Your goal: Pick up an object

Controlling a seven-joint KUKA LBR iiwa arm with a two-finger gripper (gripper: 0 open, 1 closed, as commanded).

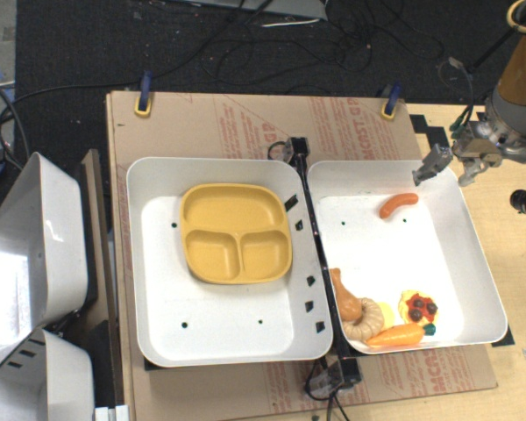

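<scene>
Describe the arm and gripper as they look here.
The arm is grey with an orange-brown band above the wrist. Below the band sits a grey metallic wrist block. The gripper has two slim grey metal fingers. No markings are legible.

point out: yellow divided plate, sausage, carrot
yellow divided plate (237, 232), camera view, on its centre ridge.
sausage (398, 204), camera view, mid-body.
carrot (396, 336), camera view, middle of its length.

Arm (519, 77): orange-tan band over a grey wrist collar. Below it, silvery metal gripper (448, 167) hardware, two grey fingers (430, 167), dark cable behind.
</scene>
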